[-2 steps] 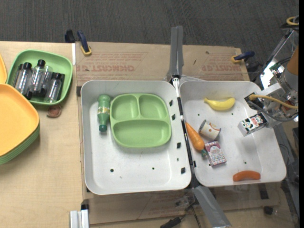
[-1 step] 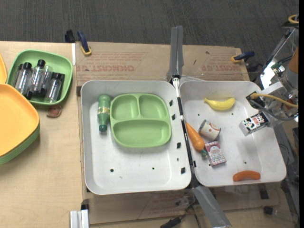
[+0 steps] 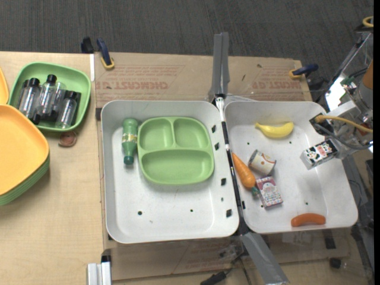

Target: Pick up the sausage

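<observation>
Sausage [image 3: 308, 219]: long axis left-right along right bin's [image 3: 350, 203] near wall, nearer the camera than gripper [image 3: 332, 136]; finger state cannot be told.

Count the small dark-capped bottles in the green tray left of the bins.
4, side by side in the green square tray: bottles. More may be hidden behind them.

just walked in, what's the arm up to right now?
It's meant to pick up the sausage, which lies untouched near the front edge of the right bin. The arm sits at that bin's right side, next to a small black-and-white carton. Banana, carrot, can and pink box lie nearby.
</observation>
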{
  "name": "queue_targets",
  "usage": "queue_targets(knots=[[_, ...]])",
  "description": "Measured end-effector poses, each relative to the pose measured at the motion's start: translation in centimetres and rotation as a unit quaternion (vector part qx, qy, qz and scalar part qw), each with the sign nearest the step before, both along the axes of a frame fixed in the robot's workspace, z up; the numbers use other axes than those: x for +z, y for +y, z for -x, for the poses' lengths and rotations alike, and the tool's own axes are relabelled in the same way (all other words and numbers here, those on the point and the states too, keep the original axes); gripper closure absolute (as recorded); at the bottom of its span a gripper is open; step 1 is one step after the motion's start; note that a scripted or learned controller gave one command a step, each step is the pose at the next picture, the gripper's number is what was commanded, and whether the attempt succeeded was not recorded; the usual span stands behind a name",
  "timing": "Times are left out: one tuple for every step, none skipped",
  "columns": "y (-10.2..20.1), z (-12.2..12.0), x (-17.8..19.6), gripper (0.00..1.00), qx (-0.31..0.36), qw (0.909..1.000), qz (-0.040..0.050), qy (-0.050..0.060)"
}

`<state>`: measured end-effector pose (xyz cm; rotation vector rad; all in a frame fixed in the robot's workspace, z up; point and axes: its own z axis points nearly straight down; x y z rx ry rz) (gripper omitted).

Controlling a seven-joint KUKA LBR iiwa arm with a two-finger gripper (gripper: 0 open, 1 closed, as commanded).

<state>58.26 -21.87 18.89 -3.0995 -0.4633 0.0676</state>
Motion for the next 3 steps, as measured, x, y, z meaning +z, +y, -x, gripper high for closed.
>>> queue_targets(knots=[[0.0, 0.1, 0.7, 1.00, 0.002, 1.0000, -0.0004, 0.003], [-0.1, 0.1, 1.4, 1.00, 0.003, 1.0000, -0.0006, 0.005], [-0.1, 0.2, 2.1, 1.00, 0.005, 1.0000, -0.0011, 0.007]])
